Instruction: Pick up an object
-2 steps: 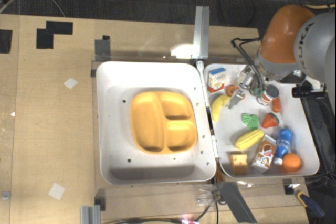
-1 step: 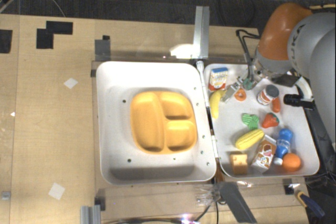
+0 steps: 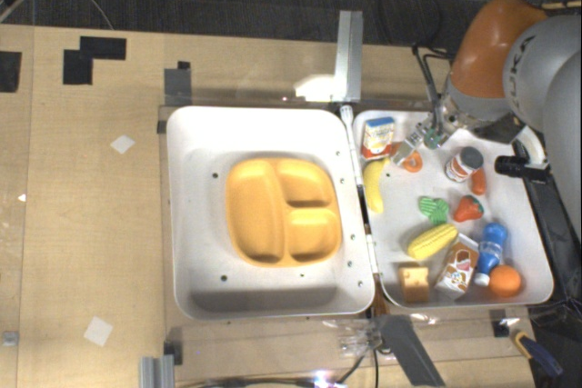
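Presently catalogued, taking the right bin (image 3: 543, 236) as landmark: the hand (image 3: 427, 137) sits low over that bin's far left part, the grey arm (image 3: 546, 77) with its orange band reaching in from the right. Whether the hand is spread or closed cannot be told; its tip is small and blurred, and nothing can be seen held in it. Item nearest the hand: a small orange piece (image 3: 411, 162), just beside and slightly nearer the camera than the tip, possibly touching it; too small to name further. Item: a white carton with a red label (image 3: 377, 136), to the left of the hand against the bin's far left corner, standing roughly upright. Item: a yellow banana (image 3: 373, 185), along the bin's left wall, long axis running far-to-near. Item: a small can (image 3: 463, 164), to the right of the hand. Items toward the near side, well apart from the hand: a corn cob (image 3: 431, 240) lying slantwise, a green piece (image 3: 435, 209), a blue bottle (image 3: 492, 247), an orange (image 3: 505, 281). Judgement: the coming move likely turns on the orange piece or the carton, both close by; a short descent would serve.
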{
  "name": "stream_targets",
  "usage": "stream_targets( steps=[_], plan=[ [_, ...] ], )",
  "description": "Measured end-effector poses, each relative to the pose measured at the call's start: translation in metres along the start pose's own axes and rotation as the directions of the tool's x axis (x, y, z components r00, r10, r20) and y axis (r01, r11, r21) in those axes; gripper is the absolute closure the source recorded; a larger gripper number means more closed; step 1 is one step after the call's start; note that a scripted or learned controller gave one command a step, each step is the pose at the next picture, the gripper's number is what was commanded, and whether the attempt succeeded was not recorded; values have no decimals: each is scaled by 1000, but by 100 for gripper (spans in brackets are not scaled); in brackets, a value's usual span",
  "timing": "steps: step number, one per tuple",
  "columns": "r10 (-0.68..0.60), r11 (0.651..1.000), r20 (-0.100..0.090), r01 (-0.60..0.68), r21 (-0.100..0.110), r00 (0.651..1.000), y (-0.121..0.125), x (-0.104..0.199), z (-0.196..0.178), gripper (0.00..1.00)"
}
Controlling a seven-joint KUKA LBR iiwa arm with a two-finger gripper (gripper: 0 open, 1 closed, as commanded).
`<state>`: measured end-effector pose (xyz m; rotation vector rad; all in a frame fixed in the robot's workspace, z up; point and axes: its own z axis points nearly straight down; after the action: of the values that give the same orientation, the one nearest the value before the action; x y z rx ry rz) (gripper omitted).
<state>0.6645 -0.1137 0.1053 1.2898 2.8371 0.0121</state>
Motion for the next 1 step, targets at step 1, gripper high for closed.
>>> stream_targets(
  steps=[1],
  plan=[
    [171, 985, -8, -171, 8, 985, 29, 31, -85, 100]
  ],
)
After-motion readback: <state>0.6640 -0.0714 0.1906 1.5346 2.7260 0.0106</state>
